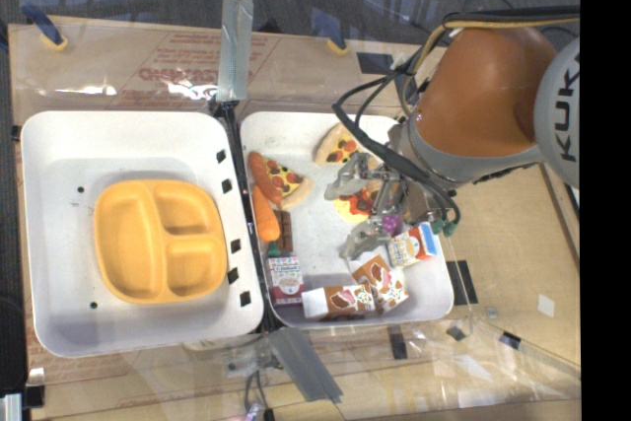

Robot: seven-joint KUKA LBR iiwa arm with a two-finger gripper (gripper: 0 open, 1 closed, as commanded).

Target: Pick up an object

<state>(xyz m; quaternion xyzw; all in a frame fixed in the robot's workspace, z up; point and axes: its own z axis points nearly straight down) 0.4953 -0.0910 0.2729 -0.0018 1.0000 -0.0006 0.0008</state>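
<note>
My gripper (355, 210) hangs low over the middle of the right bin (315, 251), its two grey fingers spread apart and open. A small red and yellow toy food piece (355, 203) lies in the gap between them; no finger is closed on it. Around it lie a pizza slice (338, 146) at the back, another pizza slice (280, 178) to the left, and an orange carrot-like piece (264, 215). A purple piece (391, 225) and a small blue and red carton (422, 243) sit partly under the wrist.
The left bin (49, 173) holds a yellow divided tray (158, 240). Along the right bin's front edge lie a small red-and-green carton (285, 276), a brown packet (335, 299) and a printed snack box (383, 283). The arm's orange band (478, 94) overhangs the bin's right side.
</note>
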